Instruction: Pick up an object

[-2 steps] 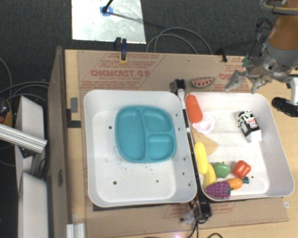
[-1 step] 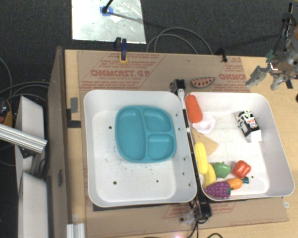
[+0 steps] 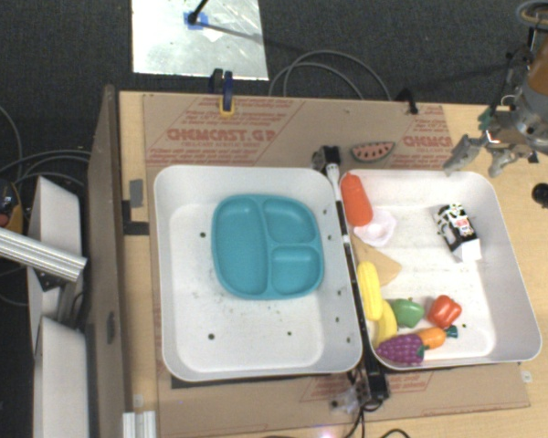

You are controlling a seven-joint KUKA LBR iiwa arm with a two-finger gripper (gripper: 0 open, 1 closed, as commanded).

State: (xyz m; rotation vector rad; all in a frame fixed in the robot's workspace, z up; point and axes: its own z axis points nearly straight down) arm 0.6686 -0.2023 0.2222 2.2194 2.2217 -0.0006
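Note:
The right bin (image 3: pixel 507 276) holds several toy foods. An orange piece (image 3: pixel 356 199) lies by the divider, with a white piece (image 3: pixel 376 231) beside it. A black-and-white cow toy (image 3: pixel 457 226) sits near the far right. At the front are a yellow piece (image 3: pixel 369 290), a green pepper (image 3: pixel 406 311), a red pepper (image 3: pixel 445 310), a small carrot (image 3: pixel 432 338) and purple grapes (image 3: pixel 400 349). My gripper (image 3: pixel 482 158) hangs past the bin's far right corner, open, with nothing between its fingers.
The left bin (image 3: pixel 183 272) holds a teal divided plate (image 3: pixel 267 246). A watermelon slice (image 3: pixel 373 151) lies on the cardboard behind the bins. A tan wedge (image 3: pixel 386 267) rests by the yellow piece. A blue and yellow clamp (image 3: pixel 225 92) grips the bench's far edge.

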